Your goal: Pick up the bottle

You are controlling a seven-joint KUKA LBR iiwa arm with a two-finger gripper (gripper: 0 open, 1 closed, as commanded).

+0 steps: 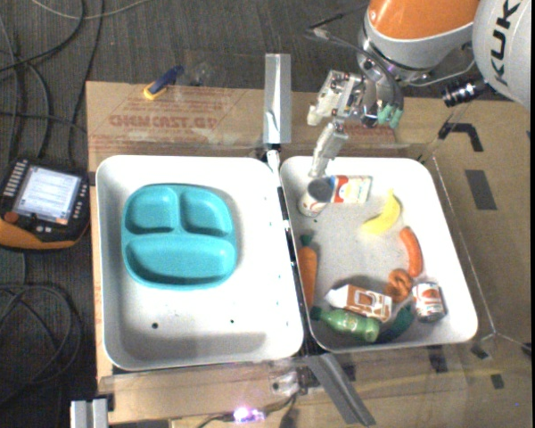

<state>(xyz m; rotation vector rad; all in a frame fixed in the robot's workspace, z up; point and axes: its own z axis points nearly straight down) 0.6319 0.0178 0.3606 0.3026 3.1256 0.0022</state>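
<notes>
I see the green plastic bottle (349,322) lying beside the orange carrot (308,273); my gripper (325,154) hangs far beyond it, its opening unclear.

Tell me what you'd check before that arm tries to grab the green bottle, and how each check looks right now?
1. Bottle in sight: ok. The green bottle lies on its side near the front edge of the right bin.
2. Gripper above the bottle: not ok. The gripper hangs over the bin's far corner, by the white cup.
3. Room around the bottle: not ok. The carton touches it and the carrot lies close.
4. Fingers ready: cannot tell.
5. Nothing carried already: cannot tell.
</notes>
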